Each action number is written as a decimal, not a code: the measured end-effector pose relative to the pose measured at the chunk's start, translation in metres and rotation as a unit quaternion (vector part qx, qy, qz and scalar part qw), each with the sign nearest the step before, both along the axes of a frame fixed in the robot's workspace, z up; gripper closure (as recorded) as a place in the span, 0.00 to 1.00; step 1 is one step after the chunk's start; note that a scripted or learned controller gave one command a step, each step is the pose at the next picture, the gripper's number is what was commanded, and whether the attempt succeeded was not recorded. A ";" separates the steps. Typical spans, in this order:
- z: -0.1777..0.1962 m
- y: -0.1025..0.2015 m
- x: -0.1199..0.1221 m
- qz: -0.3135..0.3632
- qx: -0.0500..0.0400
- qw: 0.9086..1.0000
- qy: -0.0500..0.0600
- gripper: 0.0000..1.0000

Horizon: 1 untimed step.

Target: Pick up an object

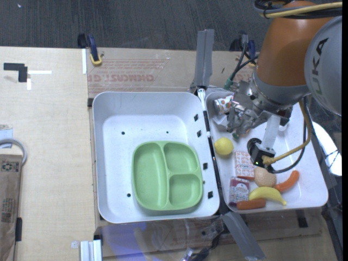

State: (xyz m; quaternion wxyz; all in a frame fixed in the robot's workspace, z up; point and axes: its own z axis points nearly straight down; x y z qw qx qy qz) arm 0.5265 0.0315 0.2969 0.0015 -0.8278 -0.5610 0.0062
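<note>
- The claw (243, 123) hangs low over the far part of the right bin (318, 192); I cannot tell its state.
- A yellow lemon (223, 146) lies near the bin's left wall, just beside the claw.
- A banana (267, 194) and two orange carrots (287, 181) lie at the near edge (close together).
- The left bin (109, 145) carries a green divided plate (167, 175).

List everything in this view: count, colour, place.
left bin: 1, white, centre of bench
divided plate: 1, green, three compartments, in left bin
right bin: 1, white, beside left bin
lemon: 1, yellow, right bin by the divider
banana: 1, yellow, right bin front
carrot: 1, orange, right of banana
sausage: 1, red, front edge below banana
packets: 2, red and white, left of banana
clamp: 1, blue and yellow, bench back edge
arm: 1, grey with orange band, over right bin
pincer: 1, dark metal, above right bin's back
</note>
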 end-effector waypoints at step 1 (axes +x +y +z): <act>0.004 -0.001 0.001 0.001 -0.002 1.000 0.006 1.00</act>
